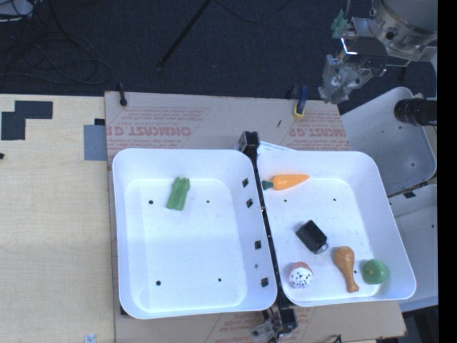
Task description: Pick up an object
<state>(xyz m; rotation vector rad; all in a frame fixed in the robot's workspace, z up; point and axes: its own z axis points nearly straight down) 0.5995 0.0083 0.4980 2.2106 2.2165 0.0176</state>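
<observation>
My gripper (335, 91) hangs high at the top right, behind the far edge of the right bin (385, 191) and well above it. Nothing shows between its fingers. In the right bin lie an orange carrot (287, 181) near the far left corner, a black block (312, 236) in the middle, a brown drumstick (345, 266), a green ball (374, 270) at the near right, and a white speckled ball with a pink top (300, 275). A green bundle like asparagus (178, 193) lies in the left bin (128, 191).
Both bins rest on a cardboard sheet (186, 123) on the bench. A black divider clip strip (257, 220) runs between the bins. A yellow and blue clamp (300, 104) stands at the cardboard's far edge. Cables lie on the dark floor behind.
</observation>
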